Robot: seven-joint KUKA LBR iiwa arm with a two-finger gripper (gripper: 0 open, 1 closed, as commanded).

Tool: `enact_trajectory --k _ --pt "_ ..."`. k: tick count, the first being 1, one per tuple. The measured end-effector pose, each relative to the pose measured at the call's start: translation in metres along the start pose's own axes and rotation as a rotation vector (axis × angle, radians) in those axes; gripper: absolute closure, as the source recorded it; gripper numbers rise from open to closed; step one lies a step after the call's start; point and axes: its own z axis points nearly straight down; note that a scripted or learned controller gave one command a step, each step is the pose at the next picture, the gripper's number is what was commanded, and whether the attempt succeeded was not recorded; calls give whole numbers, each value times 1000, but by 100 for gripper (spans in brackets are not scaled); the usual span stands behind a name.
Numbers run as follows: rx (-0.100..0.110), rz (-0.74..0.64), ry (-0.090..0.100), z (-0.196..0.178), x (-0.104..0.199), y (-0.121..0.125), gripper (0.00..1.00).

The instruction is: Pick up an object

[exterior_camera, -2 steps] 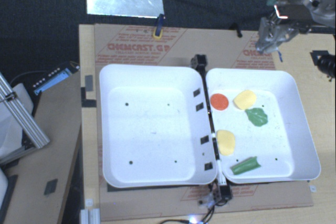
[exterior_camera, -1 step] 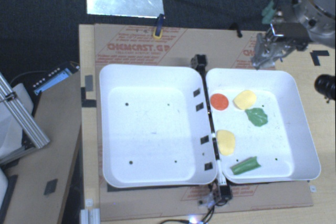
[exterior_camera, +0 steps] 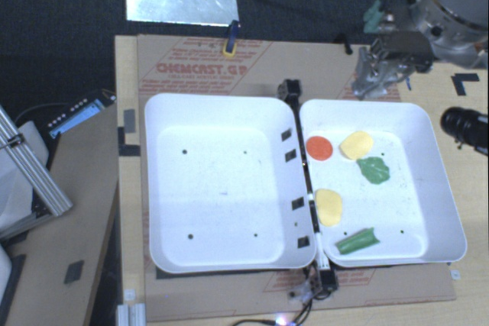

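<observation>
**Grey arm parked off-bin, nothing picked yet**

You're at the approach step. Your gripper hangs over the cardboard just past the far rim of the right bin, at about 12 o'clock from that bin's centre. Jaws: can't tell how they stand, the metal blurs together there. Nothing visible between them, so I judge no grasp made.

Right bin contents, clock from bin centre:
- red disc, 10 o'clock, near the divider edge
- yellow round piece, 12 o'clock, just beside the disc
- green leafy piece, near centre, touching or nearly touching the yellow one above it, can't tell which
- second yellow piece, 7 o'clock, close to the left wall
- green pod-shaped piece, 6 o'clock, near the front wall, lying tilted

Left bin: bare white floor with small dark dots.

Next move, my call: bring the gripper toward you over the right bin, then descend. The red disc and the upper yellow piece are nearest. All items look flat and low, so a pinch may slip.
</observation>
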Motion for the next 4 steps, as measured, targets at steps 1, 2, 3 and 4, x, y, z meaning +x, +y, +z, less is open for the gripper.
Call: enact_trajectory --k 1,2,3,4 --pt "0 0 0 0 19 0 100" --pt "0 1 0 0 37 0 100" --pt "0 1 0 0 55 0 100" --pt "-2 6 -1 1 43 63 100"
